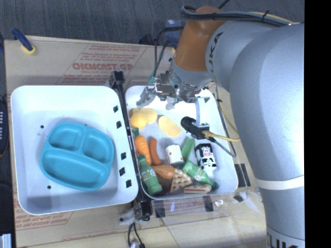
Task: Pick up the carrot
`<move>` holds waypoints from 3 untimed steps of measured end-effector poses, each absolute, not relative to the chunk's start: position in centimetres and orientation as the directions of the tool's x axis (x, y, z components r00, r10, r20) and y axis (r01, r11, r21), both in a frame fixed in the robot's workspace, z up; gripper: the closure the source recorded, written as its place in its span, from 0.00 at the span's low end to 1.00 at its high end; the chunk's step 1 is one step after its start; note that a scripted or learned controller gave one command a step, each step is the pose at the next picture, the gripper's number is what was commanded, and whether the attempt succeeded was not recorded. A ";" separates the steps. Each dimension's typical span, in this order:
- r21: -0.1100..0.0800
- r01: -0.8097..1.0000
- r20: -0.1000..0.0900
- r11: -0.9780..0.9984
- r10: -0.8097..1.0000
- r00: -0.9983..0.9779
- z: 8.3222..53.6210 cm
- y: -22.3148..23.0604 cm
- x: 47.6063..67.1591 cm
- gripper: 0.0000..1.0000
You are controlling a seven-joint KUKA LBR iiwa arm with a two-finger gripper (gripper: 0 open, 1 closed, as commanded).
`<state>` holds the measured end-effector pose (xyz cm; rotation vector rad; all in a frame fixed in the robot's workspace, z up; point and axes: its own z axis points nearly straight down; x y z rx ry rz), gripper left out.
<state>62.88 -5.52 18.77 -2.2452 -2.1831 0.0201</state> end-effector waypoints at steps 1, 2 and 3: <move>-0.012 0.995 -0.003 -0.101 0.995 0.101 19.1 -1.4 59.3 0.00; -0.016 0.970 -0.005 -0.242 0.970 0.242 19.1 -5.0 58.3 0.00; -0.007 0.948 -0.007 -0.319 0.948 0.319 19.0 -9.1 59.3 0.00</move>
